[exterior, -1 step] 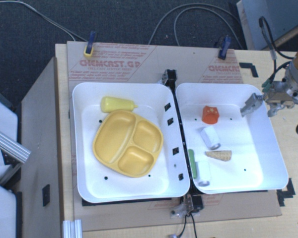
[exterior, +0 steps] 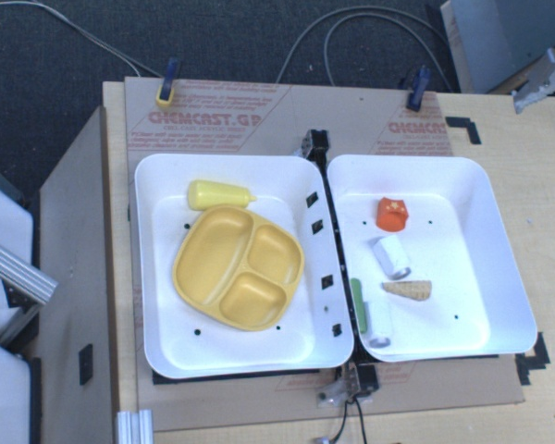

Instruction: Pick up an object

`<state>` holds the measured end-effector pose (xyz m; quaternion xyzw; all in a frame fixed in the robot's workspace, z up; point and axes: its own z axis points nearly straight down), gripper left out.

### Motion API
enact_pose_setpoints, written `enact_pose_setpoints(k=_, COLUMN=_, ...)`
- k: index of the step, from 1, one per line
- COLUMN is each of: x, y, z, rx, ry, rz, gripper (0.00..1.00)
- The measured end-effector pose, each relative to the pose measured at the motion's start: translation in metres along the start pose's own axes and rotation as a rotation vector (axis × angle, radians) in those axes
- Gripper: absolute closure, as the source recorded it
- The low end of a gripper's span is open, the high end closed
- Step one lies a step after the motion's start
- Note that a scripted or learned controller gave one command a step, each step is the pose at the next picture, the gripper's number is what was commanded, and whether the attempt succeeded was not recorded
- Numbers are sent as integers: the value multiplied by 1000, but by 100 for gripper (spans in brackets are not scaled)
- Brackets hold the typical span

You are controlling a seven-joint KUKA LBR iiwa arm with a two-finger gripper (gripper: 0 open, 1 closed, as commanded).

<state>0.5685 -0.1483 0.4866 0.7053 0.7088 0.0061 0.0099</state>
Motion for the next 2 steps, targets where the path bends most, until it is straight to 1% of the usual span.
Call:
enact_pose_setpoints(k=1, x=-1, y=-1, z=-1, rx=16, ry=2, rz=2, gripper=100)
enact_pose_setpoints(k=2, x=-61, y=38, z=24, rx=21, ry=1, rz=9, gripper=100)
